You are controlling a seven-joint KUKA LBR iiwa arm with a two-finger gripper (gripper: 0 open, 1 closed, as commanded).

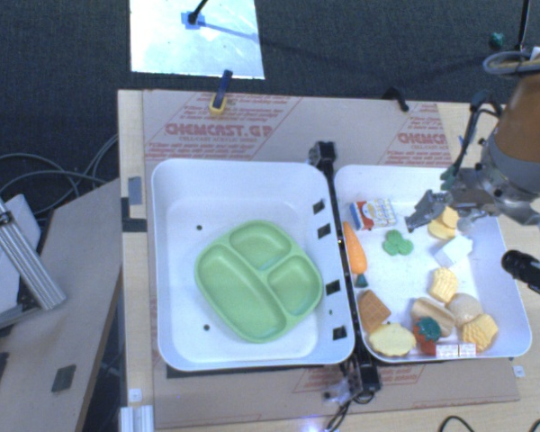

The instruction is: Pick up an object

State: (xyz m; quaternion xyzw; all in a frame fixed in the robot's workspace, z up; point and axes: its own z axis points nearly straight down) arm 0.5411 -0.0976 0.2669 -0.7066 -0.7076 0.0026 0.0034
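**Arm over the right bin of toy food**

Dark carpet surrounds a worktop (279, 120) covered with printed cardboard, carrying two shallow white bins side by side. The left bin (175, 196) holds a green divided plate (257, 280), its long axis running diagonally from upper right to lower left.

The right bin (513, 331) is scattered with small toy foods. An orange carrot (355, 248) lies against the bin's left wall, its long axis nearly along that wall, narrow end toward the near side. Beside it are a red-and-white packet (373, 214), a green piece (397, 243), a yellow piece (444, 226), a corn-like yellow piece (445, 285) and a brown cracker (373, 310); more pieces cluster at the near edge.

The gripper (429, 211) hangs over the far part of the right bin, near the packet and the yellow piece. Its fingers are dark and blurred; whether they are spread or closed cannot be told, and nothing is seen held between them.
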